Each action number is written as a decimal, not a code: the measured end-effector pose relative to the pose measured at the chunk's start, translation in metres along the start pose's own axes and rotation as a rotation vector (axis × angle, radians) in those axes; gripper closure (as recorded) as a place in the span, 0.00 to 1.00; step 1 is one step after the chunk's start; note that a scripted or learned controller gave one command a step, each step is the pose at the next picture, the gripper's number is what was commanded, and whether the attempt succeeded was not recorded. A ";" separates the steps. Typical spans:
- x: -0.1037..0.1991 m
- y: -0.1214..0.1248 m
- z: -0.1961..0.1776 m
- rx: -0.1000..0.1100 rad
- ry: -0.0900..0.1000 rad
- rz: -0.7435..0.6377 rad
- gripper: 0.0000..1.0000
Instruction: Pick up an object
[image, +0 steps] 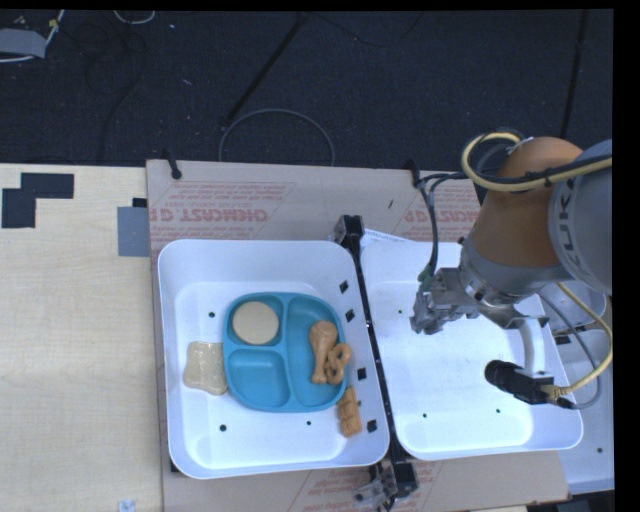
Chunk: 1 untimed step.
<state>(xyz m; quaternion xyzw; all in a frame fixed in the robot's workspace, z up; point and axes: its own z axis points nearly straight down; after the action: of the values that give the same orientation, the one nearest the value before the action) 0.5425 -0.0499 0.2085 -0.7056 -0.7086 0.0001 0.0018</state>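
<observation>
Light: bright, even, from overhead.
Glare: white bins (190, 290) nearly washed out.
Shadows: soft, faint.
Focus: slightly soft, grainy throughout.

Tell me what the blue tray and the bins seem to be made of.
Blue tray: likely moulded plastic, matte to satin, judging by its uniform colour and rounded compartment ridges. Bins: probably thin formed plastic, smooth and slightly glossy, with rounded corners and a rolled rim.
</observation>
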 end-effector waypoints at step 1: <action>0.043 -0.007 -0.008 0.001 0.000 0.001 1.00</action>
<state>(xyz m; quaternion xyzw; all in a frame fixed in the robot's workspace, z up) 0.5351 -0.0069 0.2167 -0.7058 -0.7084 0.0005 0.0021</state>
